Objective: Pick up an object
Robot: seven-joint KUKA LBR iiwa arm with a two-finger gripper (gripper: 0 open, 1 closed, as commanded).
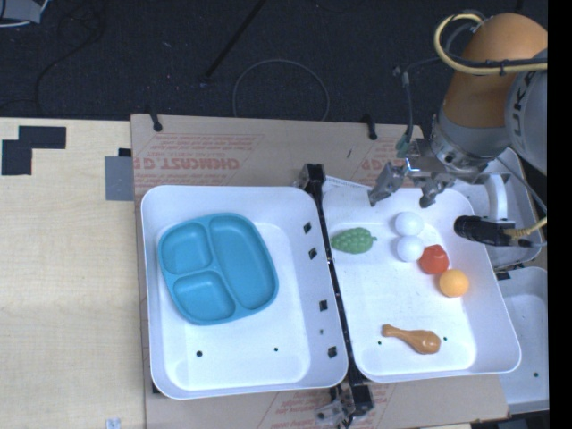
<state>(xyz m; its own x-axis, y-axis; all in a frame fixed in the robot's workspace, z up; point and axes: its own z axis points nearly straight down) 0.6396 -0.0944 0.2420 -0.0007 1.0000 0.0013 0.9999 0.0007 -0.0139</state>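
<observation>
I'm reaching in from the upper right of the frame, my arm [500, 70] sitting high near the top-right corner with the orange band facing the camera. My wrist is angling down and to the left. My gripper [407, 191] is hanging right of center in the upper half, fingers [382, 190] spread apart and pointing down-left, nothing sitting between them. A yellow cable is looping over my top.

A pale wooden bench [63, 266] carries a cardboard sheet [232, 155] with red print, and on that sheet two shallow white bins sit side by side, the left bin [170, 365] touching the right bin [487, 347] along their shared edge.
</observation>
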